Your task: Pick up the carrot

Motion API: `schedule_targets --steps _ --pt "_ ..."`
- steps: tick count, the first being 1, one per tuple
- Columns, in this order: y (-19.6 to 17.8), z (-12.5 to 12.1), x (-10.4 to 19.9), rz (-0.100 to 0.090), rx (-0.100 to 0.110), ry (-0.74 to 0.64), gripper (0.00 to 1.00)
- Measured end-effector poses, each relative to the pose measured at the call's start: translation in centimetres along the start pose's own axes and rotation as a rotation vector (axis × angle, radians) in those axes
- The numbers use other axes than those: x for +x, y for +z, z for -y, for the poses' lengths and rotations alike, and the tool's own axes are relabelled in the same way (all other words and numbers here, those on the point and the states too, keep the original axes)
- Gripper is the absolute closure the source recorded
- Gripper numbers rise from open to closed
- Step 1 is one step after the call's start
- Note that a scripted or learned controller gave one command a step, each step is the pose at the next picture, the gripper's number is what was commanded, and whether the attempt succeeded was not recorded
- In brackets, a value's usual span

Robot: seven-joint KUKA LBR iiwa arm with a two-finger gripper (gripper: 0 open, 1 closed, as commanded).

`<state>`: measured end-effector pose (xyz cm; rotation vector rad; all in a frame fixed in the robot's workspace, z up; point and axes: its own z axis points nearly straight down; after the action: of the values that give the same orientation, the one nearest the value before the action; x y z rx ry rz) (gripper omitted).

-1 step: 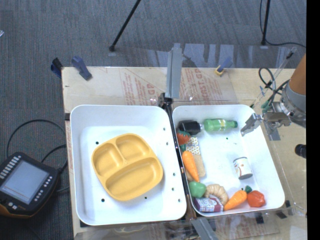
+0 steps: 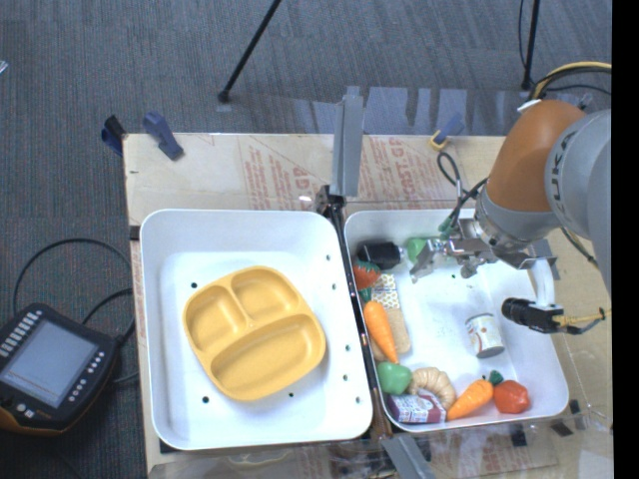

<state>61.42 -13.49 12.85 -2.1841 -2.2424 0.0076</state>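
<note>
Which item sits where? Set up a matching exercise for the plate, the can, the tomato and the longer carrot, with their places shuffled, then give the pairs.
Things:
1. yellow plate
2. can
3. tomato
4. longer carrot

Places:
A. lower right corner of the right bin
B. along the right bin's left wall
C. in the left bin
D. alone on the right bin's bare floor

Pairs: 1-C, 2-D, 3-A, 4-B

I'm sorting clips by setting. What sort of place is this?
Likely a robotics lab: a grey arm works over white bins of toy food, with a teach pendant on the carpet.
</note>
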Motion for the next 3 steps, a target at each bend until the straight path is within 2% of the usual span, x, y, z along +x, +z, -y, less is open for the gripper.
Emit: schedule_targets --steps 1,2,3 --pt "3.0 2.6 4.9 0.006 -0.008 -0.4 0.0" --pt "-5.7 8.4 13.9 0.009 -0.008 -1.091 0.0" --pt "-12.5 13.1 7.2 0.012 -0.008 -1.294 0.0"
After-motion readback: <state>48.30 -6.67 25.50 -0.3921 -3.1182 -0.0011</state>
